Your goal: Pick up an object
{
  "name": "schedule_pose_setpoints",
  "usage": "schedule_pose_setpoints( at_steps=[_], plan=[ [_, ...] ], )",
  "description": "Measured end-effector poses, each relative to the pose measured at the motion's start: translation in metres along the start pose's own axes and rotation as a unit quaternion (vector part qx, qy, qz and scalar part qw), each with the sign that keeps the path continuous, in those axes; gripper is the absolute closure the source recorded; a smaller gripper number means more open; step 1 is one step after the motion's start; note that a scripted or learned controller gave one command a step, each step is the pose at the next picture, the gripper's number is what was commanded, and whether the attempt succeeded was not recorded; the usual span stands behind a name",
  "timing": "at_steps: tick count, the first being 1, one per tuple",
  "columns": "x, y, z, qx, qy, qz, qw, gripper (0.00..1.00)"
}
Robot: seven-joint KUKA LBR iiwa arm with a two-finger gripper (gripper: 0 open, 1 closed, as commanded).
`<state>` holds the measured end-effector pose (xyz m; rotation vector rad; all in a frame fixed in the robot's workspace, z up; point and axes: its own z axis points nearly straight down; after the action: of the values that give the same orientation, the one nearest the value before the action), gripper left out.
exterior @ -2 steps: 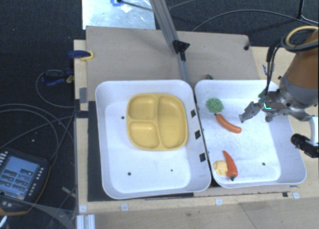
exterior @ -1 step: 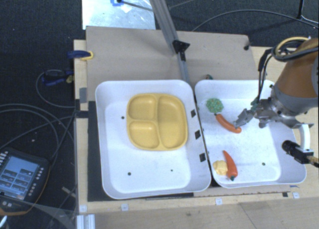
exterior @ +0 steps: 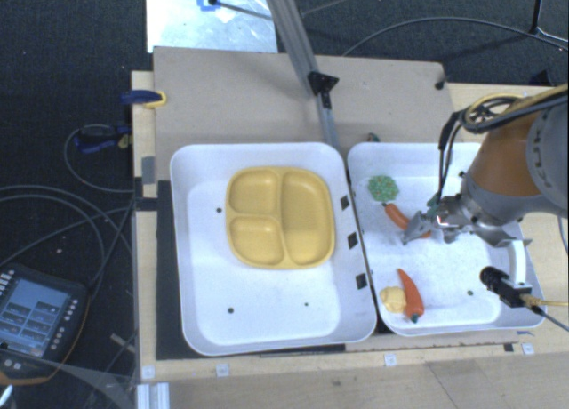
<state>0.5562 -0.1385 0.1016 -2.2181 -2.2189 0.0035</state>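
Observation:
In the right bin, a small carrot with a green leafy top lies near the left wall, its orange root pointing down and right. My gripper hangs low over the bin's middle, its tip right beside that root's lower end. The grey wrist hides the contact, so a grasp cannot be made out. Near the front of the same bin lie a second orange carrot and a small yellow piece, touching each other.
The left bin holds a yellow divided plate. A slanted metal pole crosses the back of the bench. The arm's black fitting overhangs the right bin's front right corner.

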Motion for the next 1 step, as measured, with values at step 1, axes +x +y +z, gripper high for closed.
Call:
schedule_pose_setpoints(
  at_steps=[1],
  plan=[
    [0.0000,0.0004,0.0114,-0.002,-0.001,0.000,1.0000,0.00]
  ],
)
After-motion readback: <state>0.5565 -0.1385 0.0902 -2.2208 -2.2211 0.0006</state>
